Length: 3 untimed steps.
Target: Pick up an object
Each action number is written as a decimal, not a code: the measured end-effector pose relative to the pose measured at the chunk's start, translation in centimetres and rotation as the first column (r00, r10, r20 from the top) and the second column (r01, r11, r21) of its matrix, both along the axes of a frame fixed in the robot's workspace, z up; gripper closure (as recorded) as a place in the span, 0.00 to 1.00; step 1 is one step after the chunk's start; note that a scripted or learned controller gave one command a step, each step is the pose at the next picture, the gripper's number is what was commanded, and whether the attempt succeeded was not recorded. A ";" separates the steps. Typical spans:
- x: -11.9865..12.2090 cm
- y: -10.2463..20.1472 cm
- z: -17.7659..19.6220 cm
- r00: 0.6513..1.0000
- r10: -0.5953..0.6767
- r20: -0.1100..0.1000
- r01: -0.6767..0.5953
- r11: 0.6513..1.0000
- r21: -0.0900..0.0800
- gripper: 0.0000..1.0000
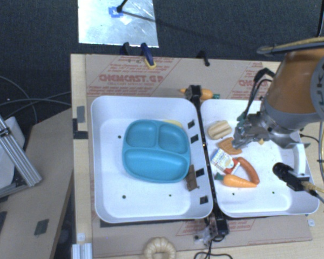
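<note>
While arm reaches in from right of frame, step judged as descent toward grasp, nothing seen held.

Left to right:
- left bin (105, 161), centre-left: blue divided plate (155, 150) lying flat, not needed.
- right bin (270, 201), centre-right: bun (218, 128) upper left, small packet (222, 159) below, carrot (238, 181) and sausage (250, 169) lower middle, flat brown piece (229, 145) just beside gripper (241, 139).

Finger state cannot be told, blurred. Brown piece judged nearest target; descent to be kept centred, neighbouring packet to be avoided, closure checked before lift.
</note>
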<state>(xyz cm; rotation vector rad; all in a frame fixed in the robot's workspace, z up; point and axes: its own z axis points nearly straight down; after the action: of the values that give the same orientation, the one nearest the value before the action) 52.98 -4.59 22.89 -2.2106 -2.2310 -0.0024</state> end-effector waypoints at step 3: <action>0.1 0.1 0.4 1.000 -0.007 0.002 0.007 1.000 -0.001 1.00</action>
<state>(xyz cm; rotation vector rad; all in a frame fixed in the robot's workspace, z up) 53.11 -4.45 23.32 -2.2204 -2.2246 -0.0030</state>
